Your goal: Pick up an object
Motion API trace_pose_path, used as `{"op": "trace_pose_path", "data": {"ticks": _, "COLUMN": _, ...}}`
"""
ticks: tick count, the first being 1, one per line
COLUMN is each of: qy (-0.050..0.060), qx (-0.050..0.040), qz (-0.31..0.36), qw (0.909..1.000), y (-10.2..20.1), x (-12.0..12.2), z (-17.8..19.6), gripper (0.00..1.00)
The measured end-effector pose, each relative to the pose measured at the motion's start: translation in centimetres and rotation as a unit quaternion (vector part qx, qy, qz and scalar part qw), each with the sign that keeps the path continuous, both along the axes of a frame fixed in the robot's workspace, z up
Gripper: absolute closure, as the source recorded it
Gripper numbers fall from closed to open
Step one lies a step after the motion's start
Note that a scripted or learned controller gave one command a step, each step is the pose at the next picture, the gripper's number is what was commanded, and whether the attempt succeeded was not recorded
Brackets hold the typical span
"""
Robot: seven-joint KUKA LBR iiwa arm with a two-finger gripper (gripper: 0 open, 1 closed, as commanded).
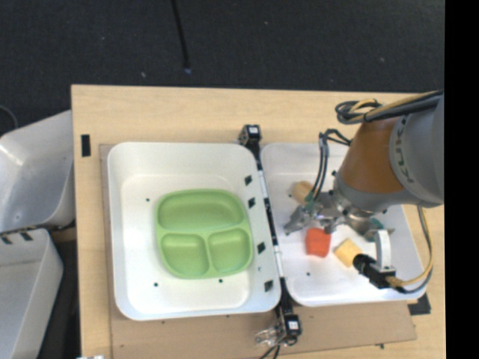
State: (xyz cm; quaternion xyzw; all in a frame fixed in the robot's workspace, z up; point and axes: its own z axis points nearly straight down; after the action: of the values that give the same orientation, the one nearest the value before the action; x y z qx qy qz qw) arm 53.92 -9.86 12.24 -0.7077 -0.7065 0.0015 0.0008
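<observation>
My gripper (313,219) hangs low over the right bin (299,290), with the grey arm and its orange band reaching in from the right. A red block (318,243) lies in that bin just below the gripper, close to it; whether they touch I cannot tell. To the right of the block lies a pale yellow piece (346,252). A tan object (301,191) sits just above the gripper, near the bin's left wall and partly hidden by the arm.
The left bin (127,290) holds a green divided plate (203,232) at its middle. A ridge with black clips (263,223) separates the two bins. The wooden bench (187,111) surrounds both.
</observation>
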Motion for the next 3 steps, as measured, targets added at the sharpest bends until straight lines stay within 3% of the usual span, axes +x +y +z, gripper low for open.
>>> {"op": "trace_pose_path", "data": {"ticks": 1, "qy": -0.001, "qx": -0.0001, "qz": -0.001, "qw": 1.0, "y": -0.1, "x": 0.0, "z": -2.3, "gripper": 0.0}}
{"op": "trace_pose_path", "data": {"ticks": 2, "qy": -0.003, "qx": 0.0003, "qz": -0.004, "qw": 1.0, "y": -0.2, "x": 0.1, "z": -1.1, "gripper": 1.0}}
{"op": "trace_pose_path", "data": {"ticks": 3, "qy": -0.004, "qx": -0.0001, "qz": -0.001, "qw": 1.0, "y": -0.4, "x": 0.4, "z": 3.2, "gripper": 1.0}}
